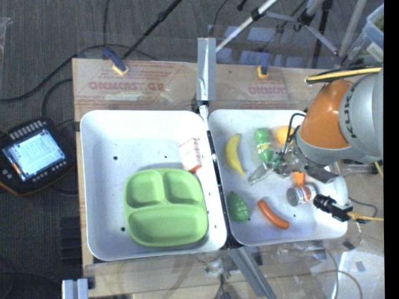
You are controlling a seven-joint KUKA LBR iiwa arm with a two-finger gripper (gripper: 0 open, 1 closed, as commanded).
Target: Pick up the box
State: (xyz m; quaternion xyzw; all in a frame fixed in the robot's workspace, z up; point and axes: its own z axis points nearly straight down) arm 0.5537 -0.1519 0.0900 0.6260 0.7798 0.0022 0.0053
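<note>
In the right bin, near its middle, the gripper (269, 169) hangs low among scattered play food. Its fingers look slightly spread, pointing toward the left, with nothing between them. A green bottle-like item (263, 143) sits just behind the fingers, and a yellow banana (234, 154) lies a little further left. An orange round piece (283, 134) shows behind the wrist. Toward the front of this bin are a green leafy vegetable (238, 206), a red-orange sausage (273, 214) and a small jar or can (299, 195) lying close beside the gripper's body. The grey arm with its orange band (324, 120) enters from the right and covers that bin's far right corner.

The right bin (324, 229) meets the left bin (100, 167) along a shared central edge. The box (191, 154), small, white with red-orange print, rests in the left bin, against its right wall, just behind a green divided tray (166, 207) that occupies the bin's front half.

Judged from this layout, the pick has not begun: the gripper is in the wrong bin, well apart from the box. The next move calls for lifting clear of the food, crossing the central edge to the left, and lowering onto the box with fingers spread. The nearby wall and tray leave little room for the fingers.
</note>
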